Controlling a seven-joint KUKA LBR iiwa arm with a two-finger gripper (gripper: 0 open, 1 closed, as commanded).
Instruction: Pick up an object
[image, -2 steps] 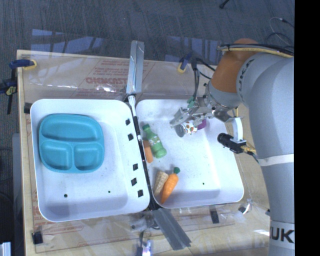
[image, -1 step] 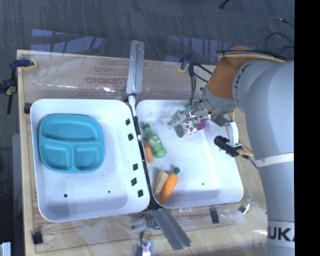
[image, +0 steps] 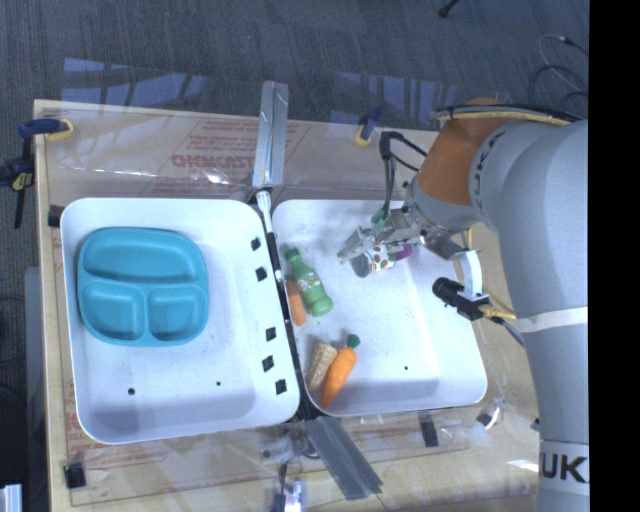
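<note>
White plastic forms both shallow bins on the bench, and we see the left bin (image: 110, 405) carrying a blue divided tray (image: 143, 284) in its upper half, while the right bin (image: 440, 375) holds the loose items. Along the right bin's left wall we find a green bottle (image: 308, 284) lying tilted, with a small orange piece (image: 296, 305) pressed against its left side. Nearer the front of that bin lies a carrot (image: 339, 370) with a green top, touching a pale cone-shaped piece (image: 321, 362) on its left. The gripper (image: 377, 248) sits low over the upper middle of the right bin, below the orange band (image: 445, 170) of the grey arm (image: 535, 230) that reaches in from the right. Beneath it we make out a small cluster of colours, white, purple and green, but we cannot tell whether that is an object or part of the tool. We cannot tell how far the jaws stand apart or whether anything sits between them. The bottle and the carrot both lie well apart from the gripper.
</note>
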